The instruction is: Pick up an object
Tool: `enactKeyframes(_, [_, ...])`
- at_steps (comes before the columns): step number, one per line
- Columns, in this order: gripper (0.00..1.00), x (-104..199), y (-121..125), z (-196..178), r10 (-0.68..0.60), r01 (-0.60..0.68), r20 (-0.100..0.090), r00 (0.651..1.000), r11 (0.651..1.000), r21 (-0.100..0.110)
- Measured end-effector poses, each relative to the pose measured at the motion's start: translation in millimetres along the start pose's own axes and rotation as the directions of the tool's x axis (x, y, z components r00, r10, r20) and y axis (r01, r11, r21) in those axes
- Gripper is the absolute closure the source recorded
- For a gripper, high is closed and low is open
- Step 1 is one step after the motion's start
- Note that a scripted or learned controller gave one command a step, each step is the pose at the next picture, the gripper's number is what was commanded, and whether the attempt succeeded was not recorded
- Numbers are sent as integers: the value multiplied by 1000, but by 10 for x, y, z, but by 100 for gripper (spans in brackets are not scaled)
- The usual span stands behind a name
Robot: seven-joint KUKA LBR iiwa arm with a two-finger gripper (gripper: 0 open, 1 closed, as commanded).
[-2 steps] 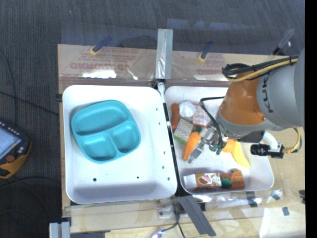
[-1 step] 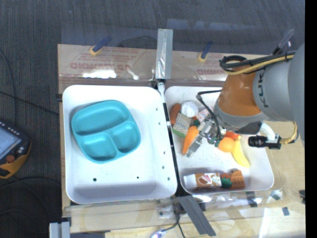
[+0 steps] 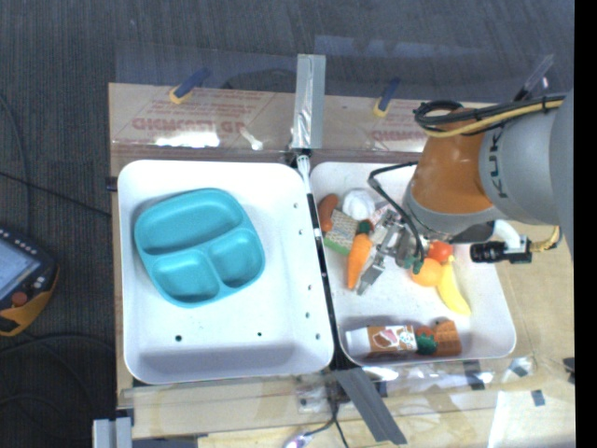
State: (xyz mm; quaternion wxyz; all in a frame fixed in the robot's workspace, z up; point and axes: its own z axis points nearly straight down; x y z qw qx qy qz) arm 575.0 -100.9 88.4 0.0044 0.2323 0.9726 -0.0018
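My gripper (image 3: 389, 260) hangs low in the right bin (image 3: 494, 329), open, with only bare bin floor showing between its fingers. One finger (image 3: 370, 272) stands just right of an orange toy carrot (image 3: 356, 256). On the other side of the gripper lie a red tomato (image 3: 439, 248), a small orange fruit (image 3: 427, 272) and a yellow banana (image 3: 453, 291). Beyond the carrot are a brown sausage (image 3: 326, 210), a green-and-white packet (image 3: 343, 228) and a white lump (image 3: 357, 201).
A brown bottle with a red label (image 3: 392, 339) lies along the right bin's near wall, next to a brown piece (image 3: 447, 335). The left bin (image 3: 168, 348) holds a teal divided plate (image 3: 198, 244). The arm's orange band (image 3: 448, 171) covers the right bin's far corner.
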Motion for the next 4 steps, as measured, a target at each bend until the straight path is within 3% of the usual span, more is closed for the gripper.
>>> enactKeyframes(1, [0,61,3,-7,69,-69,8,998,998,-7])
enactKeyframes(3, [0,-58,59,4,33,-33,-3,999,999,0])
enactKeyframes(4, [0,177,-46,-12,-24,24,10,1000,1000,-6])
